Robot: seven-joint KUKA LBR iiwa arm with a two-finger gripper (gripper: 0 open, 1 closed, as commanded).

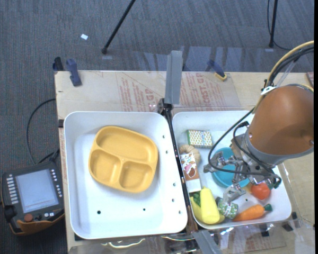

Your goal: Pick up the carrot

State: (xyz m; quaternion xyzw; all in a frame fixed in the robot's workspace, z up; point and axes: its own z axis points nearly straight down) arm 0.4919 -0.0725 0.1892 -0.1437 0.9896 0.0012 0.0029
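Your arm reaches in over the right bin [284, 202], orange band uppermost, gripper [234, 190] pointing down (finger spacing cannot be told). The carrot [251, 212] lies apart from it, just below and right, beside a tomato [260, 190].

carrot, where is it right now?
The carrot lies in the right bin's near right corner, just below the tomato and right of the yellow pepper.
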